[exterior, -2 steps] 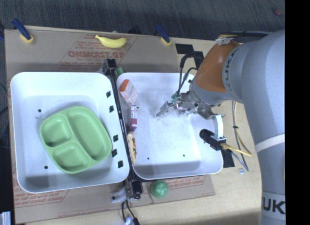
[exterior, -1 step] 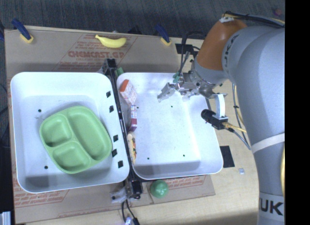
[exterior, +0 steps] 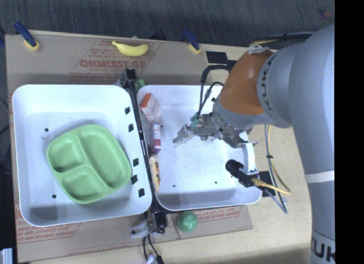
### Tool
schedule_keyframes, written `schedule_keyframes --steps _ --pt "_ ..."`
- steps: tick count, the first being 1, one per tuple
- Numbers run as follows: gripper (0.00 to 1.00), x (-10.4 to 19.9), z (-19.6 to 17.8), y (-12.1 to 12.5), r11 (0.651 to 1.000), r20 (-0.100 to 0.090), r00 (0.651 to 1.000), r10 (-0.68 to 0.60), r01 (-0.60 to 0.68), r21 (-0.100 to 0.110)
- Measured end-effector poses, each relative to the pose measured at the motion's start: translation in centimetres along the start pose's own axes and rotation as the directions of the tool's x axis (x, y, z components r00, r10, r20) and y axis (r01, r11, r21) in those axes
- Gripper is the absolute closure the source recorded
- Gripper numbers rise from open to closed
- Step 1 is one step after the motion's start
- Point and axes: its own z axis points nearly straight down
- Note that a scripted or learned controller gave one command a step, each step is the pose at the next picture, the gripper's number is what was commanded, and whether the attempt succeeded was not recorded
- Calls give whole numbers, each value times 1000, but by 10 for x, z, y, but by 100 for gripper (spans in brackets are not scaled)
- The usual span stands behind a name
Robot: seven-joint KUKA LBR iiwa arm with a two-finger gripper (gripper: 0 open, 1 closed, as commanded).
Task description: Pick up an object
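Just left of the gripper, a carton.

Red print on the cardboard sheet behind the bins looks like "CHEMCAST GP". White letters "KU" show on the arm at the lower right. Other cardboard print is unreadable.
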Motion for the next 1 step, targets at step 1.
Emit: schedule_keyframes --steps 1 --pt "0 -13 47 60 1000 1 1000 -1 1 -1"
